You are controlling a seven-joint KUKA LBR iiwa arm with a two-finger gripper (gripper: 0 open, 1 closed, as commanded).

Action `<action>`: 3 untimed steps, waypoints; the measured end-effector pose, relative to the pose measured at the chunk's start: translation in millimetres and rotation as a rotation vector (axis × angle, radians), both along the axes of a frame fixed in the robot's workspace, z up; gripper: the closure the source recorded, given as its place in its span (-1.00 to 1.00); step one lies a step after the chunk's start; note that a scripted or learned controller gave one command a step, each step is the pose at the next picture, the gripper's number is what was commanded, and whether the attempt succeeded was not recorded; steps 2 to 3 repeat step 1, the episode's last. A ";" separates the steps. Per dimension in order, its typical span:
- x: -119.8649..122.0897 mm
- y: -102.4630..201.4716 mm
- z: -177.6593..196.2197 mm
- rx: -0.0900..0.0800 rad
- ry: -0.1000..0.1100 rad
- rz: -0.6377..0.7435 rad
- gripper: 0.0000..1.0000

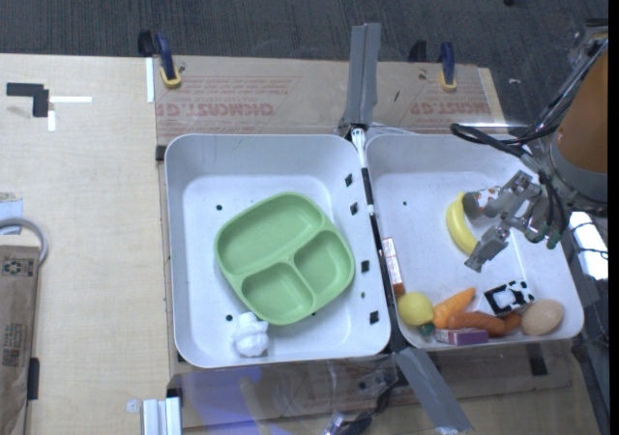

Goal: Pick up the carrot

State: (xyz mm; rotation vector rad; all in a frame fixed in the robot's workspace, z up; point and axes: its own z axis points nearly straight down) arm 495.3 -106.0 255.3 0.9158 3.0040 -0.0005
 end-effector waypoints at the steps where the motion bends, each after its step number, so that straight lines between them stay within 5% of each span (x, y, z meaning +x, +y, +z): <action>1: 1.3 -0.4 8.7 -0.001 -0.003 0.000 1.00; 3: 1.3 -0.4 8.7 -0.001 -0.003 0.000 1.00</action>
